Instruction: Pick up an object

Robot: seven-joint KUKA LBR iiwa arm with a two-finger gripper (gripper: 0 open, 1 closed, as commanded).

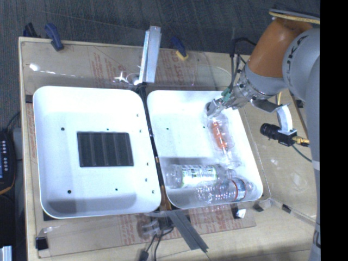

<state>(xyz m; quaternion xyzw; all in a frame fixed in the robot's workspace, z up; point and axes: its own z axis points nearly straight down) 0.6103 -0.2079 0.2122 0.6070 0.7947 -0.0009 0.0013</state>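
Hovered gripper [224, 101] at top of right bin [179, 105], over cap end of orange bottle [220, 135]. Grip state: could not tell. Approach step, nothing lifted. Next move called for descent, centred squeeze. Two clear bottles [209, 182] lay lower right.

Bench [70, 238] carries 2 white bins side by side: left bin [54, 102], right bin [179, 105].

Three clear plastic bottles lie in the right white bin [179, 110]: an orange-tinted bottle [220, 135] along the right wall, a green-labelled bottle [193, 175] and a crumpled bottle [225, 190] at the near end.
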